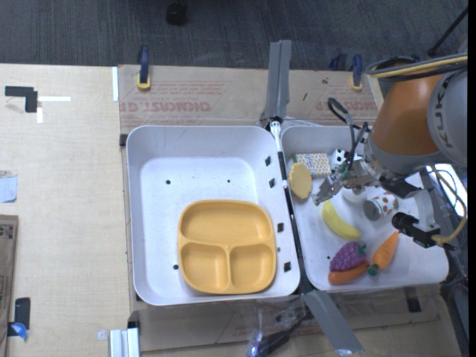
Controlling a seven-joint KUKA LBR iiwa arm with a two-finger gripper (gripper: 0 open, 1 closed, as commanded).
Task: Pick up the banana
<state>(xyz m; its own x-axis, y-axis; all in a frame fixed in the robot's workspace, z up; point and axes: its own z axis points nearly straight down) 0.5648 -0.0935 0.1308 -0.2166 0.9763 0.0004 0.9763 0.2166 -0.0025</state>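
The yellow banana [340,222] lies in the right bin [431,274], near its middle, curving from upper left to lower right. My gripper [328,190] hangs just above and to the left of the banana's upper tip, with the grey and orange arm reaching in from the right. Nothing can be seen held in it.
A pale yellow round piece [300,181] and a speckled block [312,163] lie at the right bin's back left. Purple grapes [348,256], a carrot [385,250] and a small white cup [379,207] sit close to the banana. The left bin [149,199] holds a yellow divided plate [227,245].
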